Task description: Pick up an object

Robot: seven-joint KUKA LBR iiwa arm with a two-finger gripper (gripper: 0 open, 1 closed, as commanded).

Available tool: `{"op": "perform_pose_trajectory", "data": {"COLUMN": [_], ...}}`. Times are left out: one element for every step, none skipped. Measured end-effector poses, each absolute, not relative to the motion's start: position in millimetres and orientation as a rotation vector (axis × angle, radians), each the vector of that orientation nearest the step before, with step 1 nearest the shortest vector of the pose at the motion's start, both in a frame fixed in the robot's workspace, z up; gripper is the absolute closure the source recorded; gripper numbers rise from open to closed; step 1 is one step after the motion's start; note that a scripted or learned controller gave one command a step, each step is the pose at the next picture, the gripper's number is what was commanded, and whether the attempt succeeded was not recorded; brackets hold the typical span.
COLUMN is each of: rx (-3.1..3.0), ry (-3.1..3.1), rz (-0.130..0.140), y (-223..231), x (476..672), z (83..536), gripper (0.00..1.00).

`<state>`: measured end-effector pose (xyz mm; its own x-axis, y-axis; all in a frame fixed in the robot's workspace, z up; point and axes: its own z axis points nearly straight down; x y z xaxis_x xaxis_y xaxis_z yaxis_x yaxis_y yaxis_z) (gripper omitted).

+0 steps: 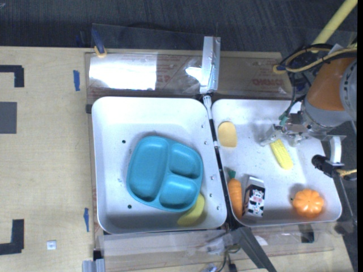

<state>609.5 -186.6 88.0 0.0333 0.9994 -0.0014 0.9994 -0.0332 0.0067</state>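
In the right bin (332, 217), my gripper (285, 134) hangs just over the upper end of a yellow corn cob (282, 154), which lies slanted on the bin floor. The fingers stand open, one on each side of the cob's top, and hold nothing. Other objects in this bin are a pale yellow rounded piece (227, 134) at the left wall, an orange carrot (235, 195), a small milk carton (255, 196) and an orange pumpkin (308, 202).
The left bin (108, 152) holds a blue divided plate (164, 173) with a yellow fruit (195, 211) tucked under its lower right edge. The grey arm with its orange band (332, 89) and cables crosses the right bin's far right corner.
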Motion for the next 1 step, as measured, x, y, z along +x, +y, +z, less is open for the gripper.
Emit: {"op": "perform_pose_trajectory", "data": {"rx": [2.251], "ry": [2.179], "rz": [0.007], "y": [-186.6], "x": [610.2], "z": [98.3], "gripper": [1.00]}}
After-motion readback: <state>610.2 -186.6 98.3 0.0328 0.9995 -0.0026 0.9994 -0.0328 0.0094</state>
